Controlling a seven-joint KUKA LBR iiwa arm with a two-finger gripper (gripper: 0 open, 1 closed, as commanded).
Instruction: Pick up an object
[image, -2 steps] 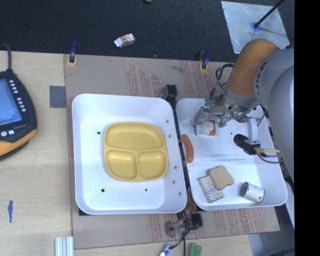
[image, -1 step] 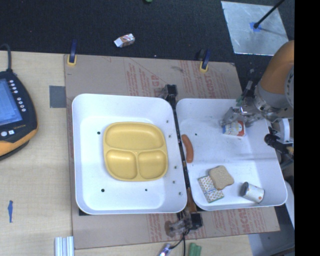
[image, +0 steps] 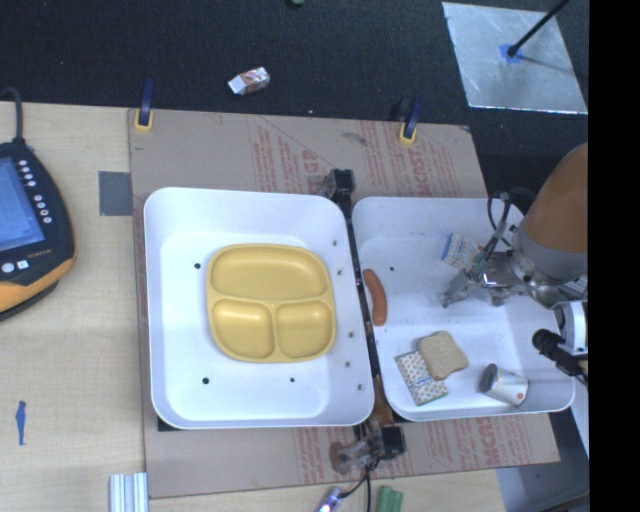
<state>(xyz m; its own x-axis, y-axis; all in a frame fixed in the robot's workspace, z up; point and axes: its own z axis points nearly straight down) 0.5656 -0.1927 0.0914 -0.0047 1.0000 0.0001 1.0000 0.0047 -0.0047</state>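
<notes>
Two shallow white bins sit side by side on a sheet of cardboard (image: 300, 150) clamped to the wooden bench. In the left bin (image: 170, 300) lies a yellow divided plate (image: 270, 300), flat and roughly central, with one long section toward the far side and two smaller ones nearer the camera. The right bin (image: 420, 220) holds the loose things: a reddish-brown sausage (image: 376, 296) lying along its left wall, a round cracker (image: 442, 354) resting partly on a small patterned packet (image: 420, 378) near the front, a short grey and white cup (image: 503, 385) tipped on its side in the front right corner, and a small blue and white wrapper (image: 456, 248) toward the back. The arm (image: 560, 210) comes in from the right, its orange band showing above the grey wrist, and its claw (image: 468, 284) is low over the back right part of the right bin. Thin metal fingers (image: 456, 292) spread out to the left, the claw looking partly open, with bare white bin floor between and beneath the tips. Nothing is gripped: the wrapper lies just beside the claw on its far side, apart from the tips as far as can be told, and the cracker, packet and cup are well clear toward the front. At the far left of the bench rests an orange and black handheld controller (image: 25, 235) with a screen
</notes>
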